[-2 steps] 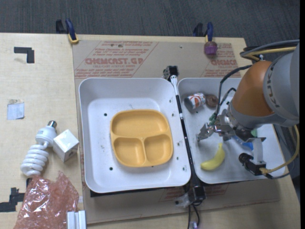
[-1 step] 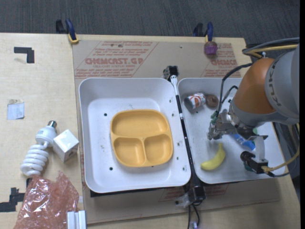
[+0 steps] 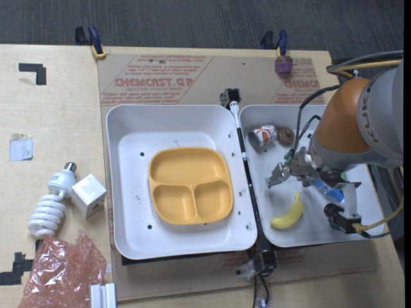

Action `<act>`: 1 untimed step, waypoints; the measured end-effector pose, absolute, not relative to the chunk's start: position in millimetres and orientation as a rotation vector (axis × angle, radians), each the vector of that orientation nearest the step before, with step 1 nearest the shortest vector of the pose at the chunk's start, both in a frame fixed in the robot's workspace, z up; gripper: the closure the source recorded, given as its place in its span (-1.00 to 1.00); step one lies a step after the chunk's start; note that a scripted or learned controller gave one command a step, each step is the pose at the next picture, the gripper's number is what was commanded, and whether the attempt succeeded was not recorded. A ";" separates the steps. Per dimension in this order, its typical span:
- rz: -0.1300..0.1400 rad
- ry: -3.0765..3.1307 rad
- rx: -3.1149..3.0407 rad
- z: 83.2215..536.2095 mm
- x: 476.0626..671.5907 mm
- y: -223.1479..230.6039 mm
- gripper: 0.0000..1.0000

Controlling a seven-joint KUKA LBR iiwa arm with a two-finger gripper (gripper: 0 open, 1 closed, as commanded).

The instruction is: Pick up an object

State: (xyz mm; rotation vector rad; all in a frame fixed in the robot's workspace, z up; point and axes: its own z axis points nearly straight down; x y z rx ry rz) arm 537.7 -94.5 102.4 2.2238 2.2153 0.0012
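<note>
Two white bins sit side by side on the table (image 3: 58, 108), and the action is over the right bin (image 3: 366, 226), where the arm (image 3: 350, 124) reaches in from the right. The end effector (image 3: 282, 174) hangs low over the bin floor, above and just left of the banana (image 3: 288, 214); whether it is open or closed I cannot tell, and nothing shows between its tips. The banana lies near the front wall, apart from the end effector. Further back, a small can (image 3: 262, 135) lies on its side with a dark round thing (image 3: 285, 135) beside it, near the far wall. A blue item (image 3: 326, 189) shows under the wrist, partly hidden.

Over in the left bin (image 3: 122, 191), a yellow divided tray (image 3: 191, 185) sits flat in the middle, out of the arm's way. My read: the banana is the closest candidate, and the end effector needs a short move toward the front.

Cardboard (image 3: 160, 76) is clamped under the bins, likely to hold them still. A bulb (image 3: 51, 204), a white cube (image 3: 88, 195) and crumpled wrap (image 3: 61, 271) lie on the table, left. Dark carpet (image 3: 192, 8) beyond.
</note>
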 end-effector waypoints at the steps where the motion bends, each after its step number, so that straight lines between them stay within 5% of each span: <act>1: 0.000 2.220 2.224 92.3 477.4 -97.8 -1.00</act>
